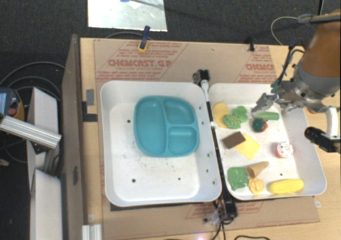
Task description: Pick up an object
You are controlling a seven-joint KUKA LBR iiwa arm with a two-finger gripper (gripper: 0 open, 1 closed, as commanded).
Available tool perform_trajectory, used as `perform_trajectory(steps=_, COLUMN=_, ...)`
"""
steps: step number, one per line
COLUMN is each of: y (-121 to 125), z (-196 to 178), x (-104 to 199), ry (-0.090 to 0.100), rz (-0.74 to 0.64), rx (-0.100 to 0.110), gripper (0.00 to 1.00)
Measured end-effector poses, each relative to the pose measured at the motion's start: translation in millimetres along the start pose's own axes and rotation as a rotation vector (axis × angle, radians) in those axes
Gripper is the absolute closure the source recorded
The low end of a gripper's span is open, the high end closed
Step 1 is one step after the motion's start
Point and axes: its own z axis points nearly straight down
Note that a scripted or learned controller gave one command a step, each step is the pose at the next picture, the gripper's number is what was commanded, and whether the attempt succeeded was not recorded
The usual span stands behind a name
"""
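My gripper (273, 107) hangs over the far part of the right bin (311, 172), fingers apart and open. Just below it lies a small green cucumber-like piece (268, 116), and nothing is held between the fingers. A dark green and red round toy (259, 125) sits beside that piece. Other toy foods lie in the same bin: green broccoli (233, 121), a yellow piece (220, 111), a brown block (233, 140), a yellow wedge (249, 149), a pink-and-white round piece (284, 149) and yellow corn (286, 185).
The left bin (120, 143) holds a teal divided plate (165, 126). Near the right bin's front edge lie a green leafy toy (237, 178), a tan cone (258, 168) and a small orange piece (256, 184). The divider between the bins (212, 138) runs close to the toys.
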Motion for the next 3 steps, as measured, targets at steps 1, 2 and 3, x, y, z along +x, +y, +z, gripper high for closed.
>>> perform_trajectory(steps=1, y=33.0, z=149.5, x=-16.9, ry=0.000, rz=0.002, rx=0.008, gripper=0.00)
perform_trajectory(steps=2, y=35.9, z=130.8, x=-16.6, ry=0.000, rz=0.002, rx=-0.003, gripper=1.00)
perform_trajectory(steps=3, y=35.8, z=131.1, x=-16.5, ry=0.000, rz=0.002, rx=-0.003, gripper=0.00)
